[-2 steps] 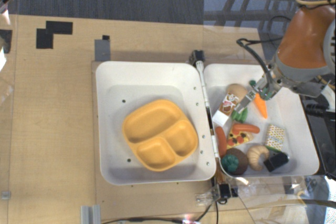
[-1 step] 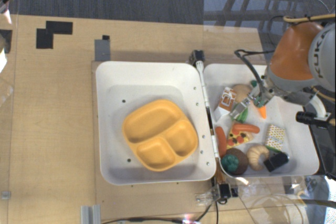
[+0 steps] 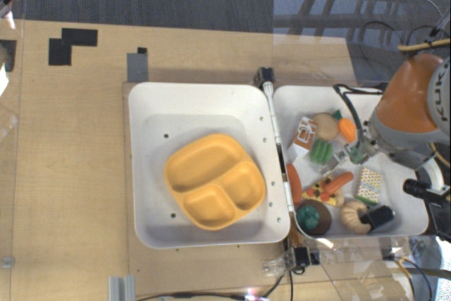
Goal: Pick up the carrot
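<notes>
Just right of the carrot (image 3: 347,128), jaws (image 3: 357,152) unclear.

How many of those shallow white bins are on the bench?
2. The left shallow white bin holds a yellow divided plastic plate. The right shallow white bin holds the toy foods, including the orange carrot, with the gripper above them.

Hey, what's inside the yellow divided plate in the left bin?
Nothing visible: the yellow plate shows three bare compartments. It lies in the left bin, and whatever is beneath it is covered.
</notes>
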Controlling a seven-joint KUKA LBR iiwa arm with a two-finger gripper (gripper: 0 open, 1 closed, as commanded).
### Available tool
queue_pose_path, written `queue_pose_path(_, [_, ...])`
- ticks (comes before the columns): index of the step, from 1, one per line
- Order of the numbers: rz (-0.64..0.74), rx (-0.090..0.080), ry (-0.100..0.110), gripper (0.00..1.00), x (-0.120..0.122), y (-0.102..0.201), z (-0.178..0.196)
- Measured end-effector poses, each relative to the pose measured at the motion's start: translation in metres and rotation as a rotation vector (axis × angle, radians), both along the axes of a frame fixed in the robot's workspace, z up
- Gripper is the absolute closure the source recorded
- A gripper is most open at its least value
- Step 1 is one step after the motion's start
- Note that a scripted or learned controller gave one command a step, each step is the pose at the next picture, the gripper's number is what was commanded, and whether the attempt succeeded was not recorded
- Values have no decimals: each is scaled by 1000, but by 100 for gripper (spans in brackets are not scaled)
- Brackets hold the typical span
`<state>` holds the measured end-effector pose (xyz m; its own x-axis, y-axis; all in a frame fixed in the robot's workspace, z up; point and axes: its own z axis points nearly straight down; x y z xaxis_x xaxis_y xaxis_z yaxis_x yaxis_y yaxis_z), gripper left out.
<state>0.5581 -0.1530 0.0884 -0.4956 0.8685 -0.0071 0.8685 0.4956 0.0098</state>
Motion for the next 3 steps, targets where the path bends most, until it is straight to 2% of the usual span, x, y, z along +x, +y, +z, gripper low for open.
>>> queue_pose_path(1, [-107,14,20,0,39,-32,0])
queue_pose_path(2, [-307,17,27,0,92,-42,-1])
queue_pose_path(3, [50,-3,1,0,91,-52,28])
